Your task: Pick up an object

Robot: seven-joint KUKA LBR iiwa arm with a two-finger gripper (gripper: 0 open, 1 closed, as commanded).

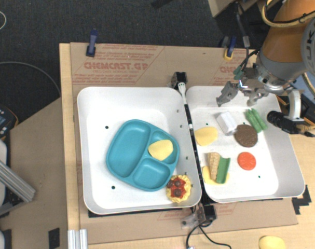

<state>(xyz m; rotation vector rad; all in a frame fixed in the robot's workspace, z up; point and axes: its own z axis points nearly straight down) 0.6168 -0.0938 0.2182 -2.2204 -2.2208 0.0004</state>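
My gripper [240, 97] hangs over the far part of the right bin [287, 183], open, with nothing between its fingers. Just below it lie a white block [227, 122], a green strip [256, 120] and a brown round patty [246, 135]. Nearer the front are a yellow lump [206, 135], an orange-red disc [246, 161], a waffle cone [214, 161] and a green pickle [223, 170].
The left bin [95, 108] holds a blue divided plate [131, 157] with a yellow piece [160, 149] on it, and a berry tart [178, 187] at its front right corner. A black divider [187, 113] runs between the bins. Blue clamps [92, 43] grip the board's far edge.
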